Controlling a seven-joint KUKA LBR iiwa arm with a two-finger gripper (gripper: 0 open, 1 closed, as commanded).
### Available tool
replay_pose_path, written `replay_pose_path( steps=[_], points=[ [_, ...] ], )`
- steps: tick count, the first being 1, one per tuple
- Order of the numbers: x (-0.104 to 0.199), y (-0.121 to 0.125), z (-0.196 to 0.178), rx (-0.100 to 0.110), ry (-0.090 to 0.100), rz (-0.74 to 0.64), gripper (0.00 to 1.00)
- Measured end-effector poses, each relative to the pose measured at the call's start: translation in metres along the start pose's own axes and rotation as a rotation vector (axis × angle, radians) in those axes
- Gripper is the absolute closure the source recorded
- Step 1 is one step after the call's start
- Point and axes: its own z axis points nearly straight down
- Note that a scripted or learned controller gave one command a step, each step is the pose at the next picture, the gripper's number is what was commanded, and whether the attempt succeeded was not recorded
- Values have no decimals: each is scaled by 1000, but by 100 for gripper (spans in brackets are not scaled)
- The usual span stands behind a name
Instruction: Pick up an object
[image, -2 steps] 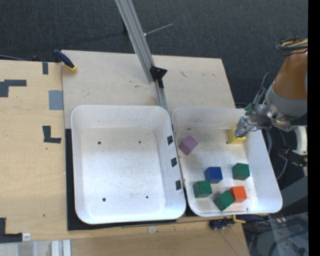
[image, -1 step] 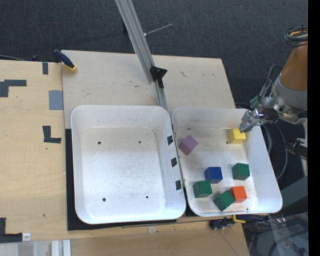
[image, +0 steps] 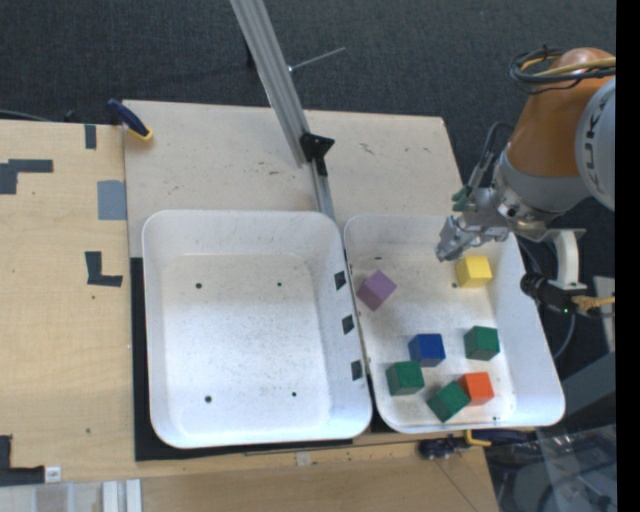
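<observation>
The claw hangs over the upper part of the right bin, at the end of the grey and orange arm that comes in from the right. Its tip is a dark, blurred cluster of metal, so I cannot tell how it is set, and nothing is visibly caught in it.

The yellow block lies just beside the claw, a little below and to the right of it in the view, resting on the bin floor. It is the nearest candidate by far, and judging from this, a short shift that way plus a descent would bring the claw onto it.

Further out sit the purple block to the left, then the blue block, three green blocks and an orange block near the bin's lower end. The orange one touches a green neighbour, which would crowd a grasp.

The left bin lies beyond on the desk. The arm's upper part is cut off by the frame.
</observation>
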Motion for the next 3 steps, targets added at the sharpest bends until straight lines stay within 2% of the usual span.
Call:
replay_pose_path(
  steps=[1, 3],
  points=[
    [47, 7, 4, 0, 0, 1, 100],
    [147, 54, 11, -2, 1, -1, 100]
  ],
)
